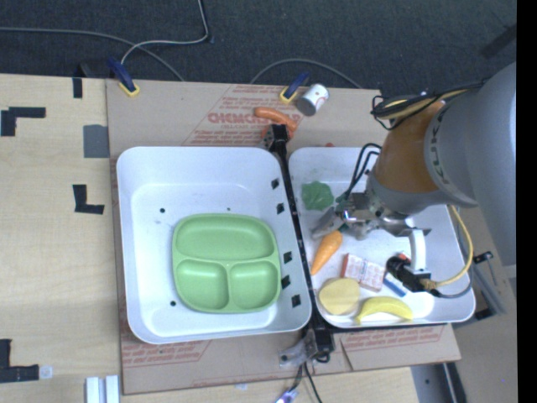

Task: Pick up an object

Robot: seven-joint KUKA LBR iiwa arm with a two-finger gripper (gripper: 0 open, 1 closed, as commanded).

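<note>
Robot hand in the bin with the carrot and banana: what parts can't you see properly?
- Gripper: the arm's wrist hides most of it in the camera view, so whether it is open or holding anything cannot be told.
- Green object: too small and blurry to name.
- Red-and-white packet: print too small to read.
- Right bin: the arm covers its far right part.

A robotics lab is indicated. A counter (50,225) of pale wood is marked with black tape (84,198), and two white bins (134,175) are clamped on printed cardboard (226,116). Loose cables (168,42) are trailed over dark carpet (336,15), and toy food (384,310) is laid out as test pieces.
</note>
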